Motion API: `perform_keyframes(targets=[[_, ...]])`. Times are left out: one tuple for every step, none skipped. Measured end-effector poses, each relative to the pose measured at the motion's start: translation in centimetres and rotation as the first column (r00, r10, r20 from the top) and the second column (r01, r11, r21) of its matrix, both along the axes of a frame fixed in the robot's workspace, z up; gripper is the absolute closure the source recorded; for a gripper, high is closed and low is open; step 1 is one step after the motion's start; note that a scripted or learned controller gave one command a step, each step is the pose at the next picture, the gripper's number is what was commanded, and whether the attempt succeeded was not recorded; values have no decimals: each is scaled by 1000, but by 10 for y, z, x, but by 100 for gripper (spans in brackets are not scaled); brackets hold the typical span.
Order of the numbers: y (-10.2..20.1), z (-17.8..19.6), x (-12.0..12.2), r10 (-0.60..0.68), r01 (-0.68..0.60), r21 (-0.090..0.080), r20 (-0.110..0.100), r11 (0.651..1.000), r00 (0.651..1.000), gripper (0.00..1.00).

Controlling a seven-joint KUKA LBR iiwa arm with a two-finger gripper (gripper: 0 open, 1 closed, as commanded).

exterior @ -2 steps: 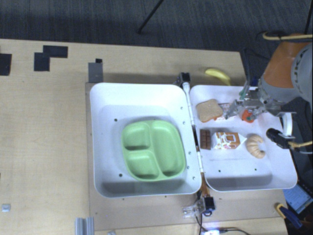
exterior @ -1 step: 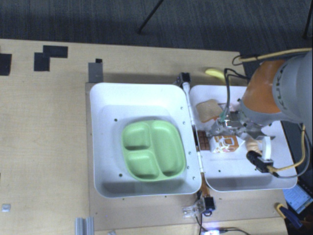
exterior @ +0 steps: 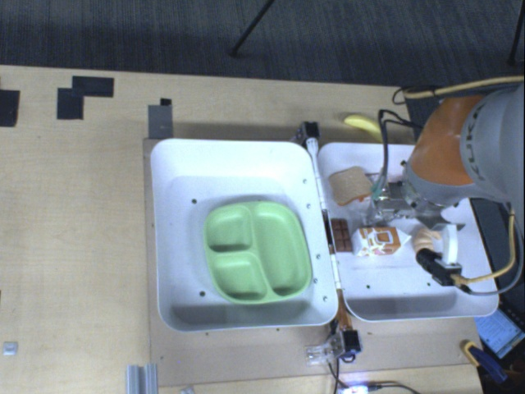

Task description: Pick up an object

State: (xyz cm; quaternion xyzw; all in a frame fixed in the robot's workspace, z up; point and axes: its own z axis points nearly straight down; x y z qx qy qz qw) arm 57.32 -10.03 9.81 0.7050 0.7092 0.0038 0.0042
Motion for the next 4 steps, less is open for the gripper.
perform_keyframes(targets=[[0,0,0,0,0,0,-1,1000,1000,0],[14,-13,61,0,0,1,-8,1000,1000,0],[14,0,62,4,-4,1,-4,1000,1000,100],[-52,108,97,-3,2,-2,-4,1000,1000,100]])
